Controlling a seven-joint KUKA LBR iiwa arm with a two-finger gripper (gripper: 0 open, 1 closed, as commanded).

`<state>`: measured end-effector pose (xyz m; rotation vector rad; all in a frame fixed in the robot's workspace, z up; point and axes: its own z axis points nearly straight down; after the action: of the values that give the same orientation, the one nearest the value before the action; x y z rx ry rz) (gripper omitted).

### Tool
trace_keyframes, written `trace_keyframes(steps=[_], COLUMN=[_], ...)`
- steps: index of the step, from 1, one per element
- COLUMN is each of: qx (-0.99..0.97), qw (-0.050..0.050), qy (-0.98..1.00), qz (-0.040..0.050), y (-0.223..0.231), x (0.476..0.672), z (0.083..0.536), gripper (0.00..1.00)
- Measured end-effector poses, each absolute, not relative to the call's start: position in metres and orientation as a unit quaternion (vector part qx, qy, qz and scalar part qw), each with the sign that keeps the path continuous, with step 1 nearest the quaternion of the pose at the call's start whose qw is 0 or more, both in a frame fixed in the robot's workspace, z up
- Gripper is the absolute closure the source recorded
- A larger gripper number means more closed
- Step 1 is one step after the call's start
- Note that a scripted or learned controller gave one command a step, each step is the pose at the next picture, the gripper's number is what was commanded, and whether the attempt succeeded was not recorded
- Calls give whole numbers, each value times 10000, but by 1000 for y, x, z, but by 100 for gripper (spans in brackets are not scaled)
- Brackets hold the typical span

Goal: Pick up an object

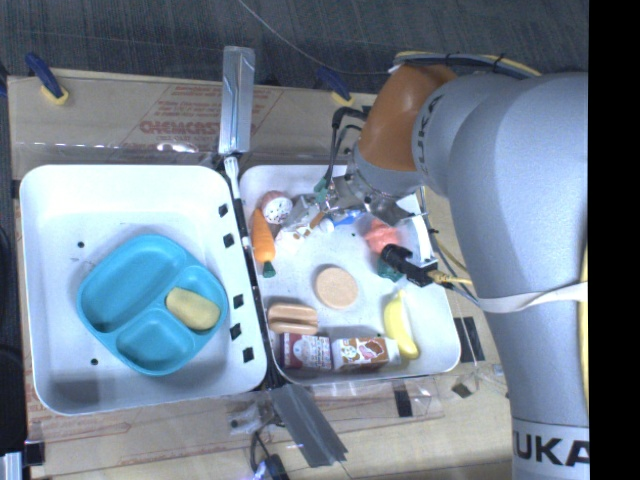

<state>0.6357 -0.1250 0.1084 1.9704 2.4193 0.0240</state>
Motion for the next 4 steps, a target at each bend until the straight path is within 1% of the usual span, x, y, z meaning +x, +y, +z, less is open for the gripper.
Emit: trace_keyframes(steps=[1, 2, 3, 4], qx=[6048, 8087, 7385, 7365], qw=[153, 81, 2, -4], qy=[7962, 5881, 6743, 6764], qz=[93, 103, 3, 0], y=[-152, -131, -116, -115], x=[520, 570, 587, 587], z=[109, 107, 100, 110], gripper=[0, 0, 0, 100])
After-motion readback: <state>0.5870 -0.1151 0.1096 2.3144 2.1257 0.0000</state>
